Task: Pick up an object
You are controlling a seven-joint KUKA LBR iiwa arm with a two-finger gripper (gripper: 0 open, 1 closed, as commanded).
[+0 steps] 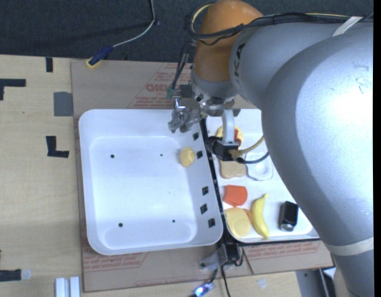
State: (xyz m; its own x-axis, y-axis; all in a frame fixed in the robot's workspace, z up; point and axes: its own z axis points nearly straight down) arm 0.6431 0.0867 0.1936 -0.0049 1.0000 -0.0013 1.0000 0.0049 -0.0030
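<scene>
Two bins: side by side on the surface (pixel 29 184), sharing a black-marked divider.
Left bin (pixel 97 166): white, shallow; it holds a single item.
Yellow lump (pixel 187 157): lies in the left bin near its right wall, toward the far edge, apart from every other item.
Right bin (pixel 302 231): white; its right portion is covered by the arm.
Orange block (pixel 235 195): in the right bin near the divider.
Yellow block (pixel 238 222): at the near edge of the right bin, just beside the orange block.
Banana (pixel 259 215): upright along the bin, just beside the yellow block on its right.
Black item (pixel 288 216): near the near edge, right of the banana.
Tan slice (pixel 232 169): toward the far half of the right bin, beside a white lid (pixel 260 171).
Claw (pixel 183 121): over the far right corner of the left bin, above the yellow lump and not touching it; whether it is released or clenched cannot be told.
Arm (pixel 314 104): grey, with an orange band (pixel 224 23).
</scene>
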